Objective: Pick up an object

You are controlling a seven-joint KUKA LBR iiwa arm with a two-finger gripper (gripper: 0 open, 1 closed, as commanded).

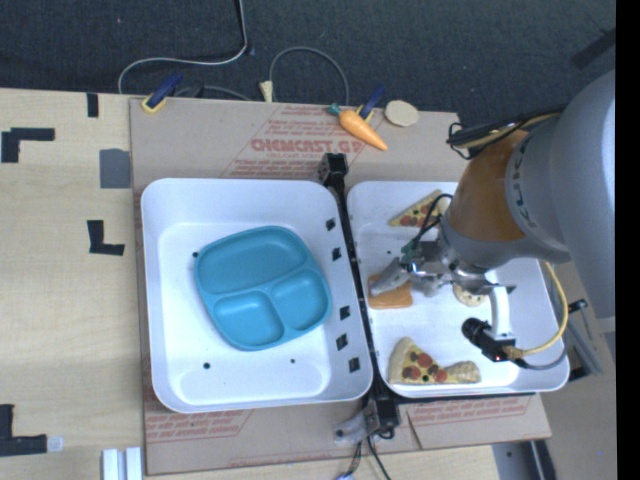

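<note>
My gripper [412, 271] is low in the right bin [535, 298], just left of the bin's middle. An orange-brown wedge of toy food [390, 294] lies directly to its lower left, touching or nearly touching the gripper tip. A pizza slice [418, 211] lies at the bin's back. A second, larger pizza slice [432, 366] lies at the front. A small tan round piece [467, 292] peeks out from under the wrist. The arm's body hides the bin's right part.
The left bin [165, 268] holds a blue divided plate [262, 285]. A black divider [345, 268] runs between the bins. Behind the bins, on the cardboard, lie a toy carrot [362, 128] and a beige disc [402, 113]. Cables loop at the back.
</note>
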